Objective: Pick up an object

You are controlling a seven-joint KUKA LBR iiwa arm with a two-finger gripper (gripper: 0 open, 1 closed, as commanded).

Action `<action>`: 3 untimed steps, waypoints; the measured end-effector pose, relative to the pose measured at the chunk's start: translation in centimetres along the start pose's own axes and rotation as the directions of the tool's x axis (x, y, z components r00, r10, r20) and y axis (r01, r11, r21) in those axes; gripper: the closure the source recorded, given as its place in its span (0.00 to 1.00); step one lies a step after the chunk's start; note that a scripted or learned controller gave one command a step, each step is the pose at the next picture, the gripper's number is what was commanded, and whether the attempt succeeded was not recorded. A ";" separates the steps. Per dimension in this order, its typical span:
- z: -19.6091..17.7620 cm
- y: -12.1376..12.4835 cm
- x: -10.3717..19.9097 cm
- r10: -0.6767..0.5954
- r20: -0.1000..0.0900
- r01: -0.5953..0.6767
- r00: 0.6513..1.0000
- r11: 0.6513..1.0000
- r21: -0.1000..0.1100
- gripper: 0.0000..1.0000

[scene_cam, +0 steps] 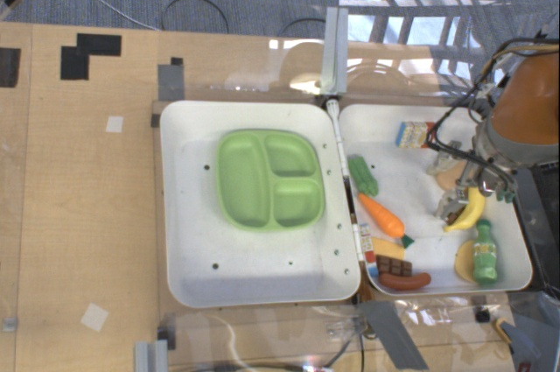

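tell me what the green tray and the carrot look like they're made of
Green tray: probably molded plastic, matte, judging by its even pale green color and soft rounded compartment edges.
Carrot: likely toy plastic or rubber, given its uniform bright orange with a slight sheen; too small to tell which.

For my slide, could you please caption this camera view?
The claw lowered beside a banana in the right bin; green tray sits left.

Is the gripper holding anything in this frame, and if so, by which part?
Cannot be told: the gripper is down at the banana in the right bin.
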State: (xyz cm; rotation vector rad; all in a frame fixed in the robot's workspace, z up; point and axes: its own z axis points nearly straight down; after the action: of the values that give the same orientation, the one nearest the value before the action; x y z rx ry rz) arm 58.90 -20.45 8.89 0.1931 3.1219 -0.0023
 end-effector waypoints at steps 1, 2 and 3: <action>-0.2 3.0 2.4 -0.306 0.004 0.306 0.952 0.952 0.002 0.00; 0.3 0.8 -7.7 -0.299 -0.032 0.298 0.954 0.954 -0.012 0.00; 0.1 0.2 -2.8 -0.397 -0.002 0.397 0.918 0.918 -0.001 0.00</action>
State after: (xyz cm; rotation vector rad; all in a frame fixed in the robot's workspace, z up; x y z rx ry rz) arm 61.67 -20.58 8.85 -0.4439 3.0987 -0.0051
